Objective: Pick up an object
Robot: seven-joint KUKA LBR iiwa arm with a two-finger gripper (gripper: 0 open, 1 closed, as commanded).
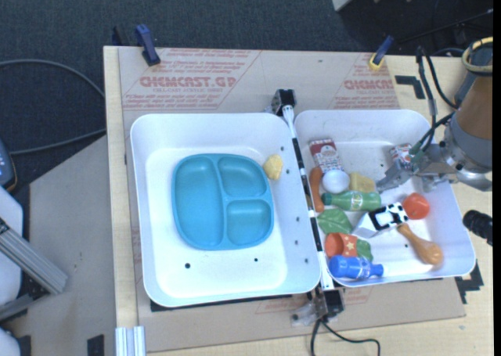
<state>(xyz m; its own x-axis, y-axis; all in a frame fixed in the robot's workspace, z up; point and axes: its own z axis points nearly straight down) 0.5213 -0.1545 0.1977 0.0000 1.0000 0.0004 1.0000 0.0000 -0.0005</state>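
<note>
Toys (356, 225) in right bin (462, 241), cardboard-topped bench (235, 77), dark carpet (63, 10)

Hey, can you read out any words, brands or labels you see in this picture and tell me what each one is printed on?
"CHEMCAST GP", red print, partly covered, on the brown protective sheet behind the left bin.
The same red print, cut off by the right bin, on that sheet's right side; only "CHEMCAST" reads.
Smaller red lines beneath both: too blurred.
Label on the red and white carton: too small.

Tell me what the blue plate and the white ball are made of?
The blue plate looks like smooth moulded plastic: even colour, rounded sections, a soft sheen. The white ball looks hard and smooth with a matte finish, perhaps plastic, but it is too small to tell.
</note>
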